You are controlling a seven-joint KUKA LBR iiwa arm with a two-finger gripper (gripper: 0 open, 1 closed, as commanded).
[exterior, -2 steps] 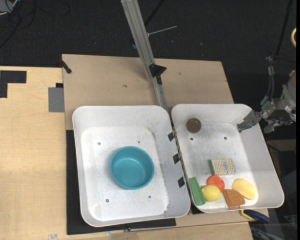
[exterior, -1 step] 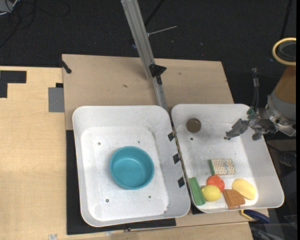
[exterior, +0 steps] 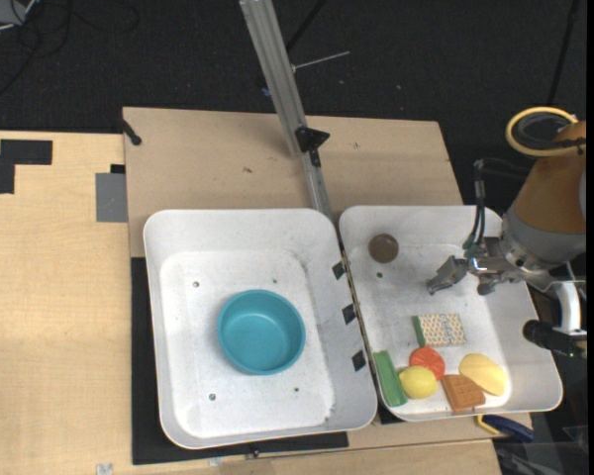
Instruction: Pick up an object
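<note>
Looking down on both bins, I see the gripper point(exterior: 453, 277) over the middle of the right bin point(exterior: 445, 222), reaching in from the right. Its fingers are spread a little with nothing between them. A brown ball point(exterior: 383, 247) sits alone toward the far left of that bin, with bare white floor around it and between it and the gripper. Everything else crowds the near edge: a patterned square point(exterior: 442, 329), a red piece point(exterior: 428, 360), a yellow ball point(exterior: 418, 382), a green stick point(exterior: 389, 378) along the left wall, an orange-brown block point(exterior: 462, 392) and a yellow lemon shape point(exterior: 483, 372), mostly touching or just beside each other. In the left bin point(exterior: 178, 236) a teal bowl point(exterior: 261, 331) stands near the centre, well apart from every wall.
</note>
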